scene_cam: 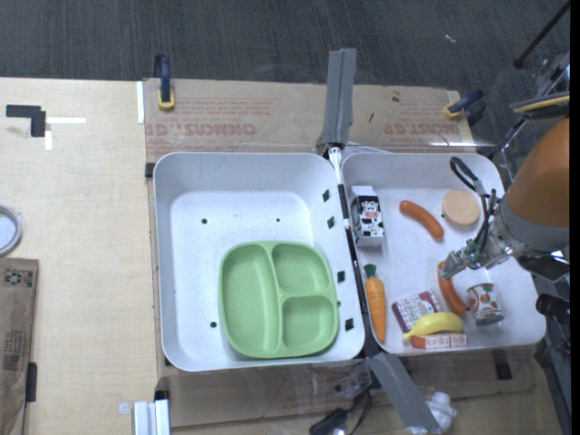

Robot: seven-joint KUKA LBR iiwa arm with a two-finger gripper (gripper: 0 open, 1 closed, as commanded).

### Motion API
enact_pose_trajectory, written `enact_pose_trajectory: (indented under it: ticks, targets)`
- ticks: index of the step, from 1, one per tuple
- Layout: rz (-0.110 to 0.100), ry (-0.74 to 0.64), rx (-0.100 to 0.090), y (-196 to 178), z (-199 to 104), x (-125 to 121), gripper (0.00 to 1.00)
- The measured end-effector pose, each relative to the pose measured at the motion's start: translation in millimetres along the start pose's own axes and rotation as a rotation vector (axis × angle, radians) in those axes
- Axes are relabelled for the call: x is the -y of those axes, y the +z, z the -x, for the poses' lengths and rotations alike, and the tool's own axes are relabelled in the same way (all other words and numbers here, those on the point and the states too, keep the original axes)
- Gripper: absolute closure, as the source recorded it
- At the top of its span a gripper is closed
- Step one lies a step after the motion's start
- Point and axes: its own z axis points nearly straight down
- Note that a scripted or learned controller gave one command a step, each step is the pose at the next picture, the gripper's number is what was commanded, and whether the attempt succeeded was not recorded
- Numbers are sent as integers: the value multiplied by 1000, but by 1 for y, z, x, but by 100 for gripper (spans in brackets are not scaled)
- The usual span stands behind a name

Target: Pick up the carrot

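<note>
two orange lookalikes, the sausages, close enough to draw a wrong grasp. carrot flat against the right bin's left wall, leaving little finger room. gripper low over the nearer sausage, well apart from the carrot, reaching in from the right; opening impossible to tell.

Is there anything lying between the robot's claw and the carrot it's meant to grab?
Yes. The small red and white box and the curved yellow banana lie between the gripper and the orange carrot.
</note>
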Motion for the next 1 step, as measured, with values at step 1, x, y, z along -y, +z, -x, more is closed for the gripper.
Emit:
enact_pose_trajectory:
  ticks: [1]
  targets:
    - [2,-193,3,-148,-52,-24,100]
